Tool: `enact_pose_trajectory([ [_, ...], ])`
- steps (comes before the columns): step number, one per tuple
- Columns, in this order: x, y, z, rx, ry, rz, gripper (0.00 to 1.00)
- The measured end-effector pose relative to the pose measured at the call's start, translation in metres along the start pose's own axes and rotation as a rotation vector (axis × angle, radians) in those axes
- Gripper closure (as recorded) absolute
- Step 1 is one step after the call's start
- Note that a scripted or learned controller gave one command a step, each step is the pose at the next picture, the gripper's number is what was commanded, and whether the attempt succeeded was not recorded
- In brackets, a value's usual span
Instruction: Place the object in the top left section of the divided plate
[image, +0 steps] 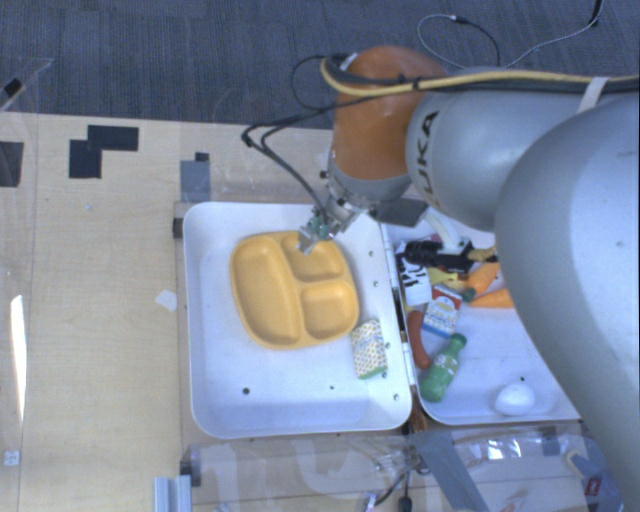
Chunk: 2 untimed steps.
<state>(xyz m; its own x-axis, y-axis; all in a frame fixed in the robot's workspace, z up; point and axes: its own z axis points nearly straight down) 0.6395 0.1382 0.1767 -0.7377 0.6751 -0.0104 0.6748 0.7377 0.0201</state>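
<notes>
Big grey arm (540, 190) looms closest, its gripper (318, 232) hovering over the yellow divided plate's (268, 295) far edge in the left bin (215, 400), jaws pinching a small greenish object (308, 240), can't make out more.

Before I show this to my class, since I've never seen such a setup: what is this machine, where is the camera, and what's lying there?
The big grey and orange thing is a robot arm, reaching in from the right. The one camera looks down from above at a slant. On the bench sit two shallow white bins. The left bin holds a yellow divided plate and a small patterned packet. The right bin holds a green bottle, a white egg-like object and other small items. The arm's hand hovers at the plate's upper edge; I cannot tell whether it holds anything.
</notes>
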Motion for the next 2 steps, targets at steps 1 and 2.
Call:
enact_pose_trajectory([
  [1,-0.06,-0.039,-0.119,0.011,0.002,-0.055,1.0],
  [2,0.014,-0.048,0.061,0.007,0.004,-0.206,1.0],
])
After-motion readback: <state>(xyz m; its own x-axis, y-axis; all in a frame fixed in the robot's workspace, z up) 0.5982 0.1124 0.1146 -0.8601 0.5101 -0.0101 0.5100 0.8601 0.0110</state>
